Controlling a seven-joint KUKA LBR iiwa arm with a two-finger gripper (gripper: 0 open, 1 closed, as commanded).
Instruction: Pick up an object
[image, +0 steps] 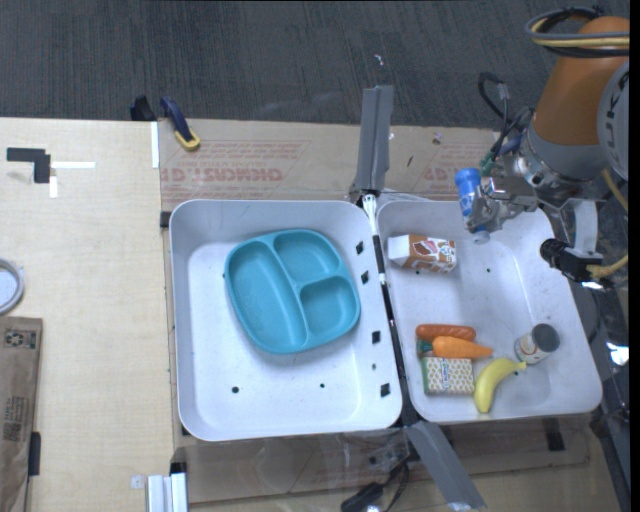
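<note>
Blue object (468, 192) clenched between fingers of gripper (478, 212), raised over right bin (560, 300) far corner. Lift step underway; next calls for steady carry.

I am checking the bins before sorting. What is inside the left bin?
The left bin holds one blue divided plate, lying flat with its three compartments bare. Whatever lies under the plate is covered.
</note>
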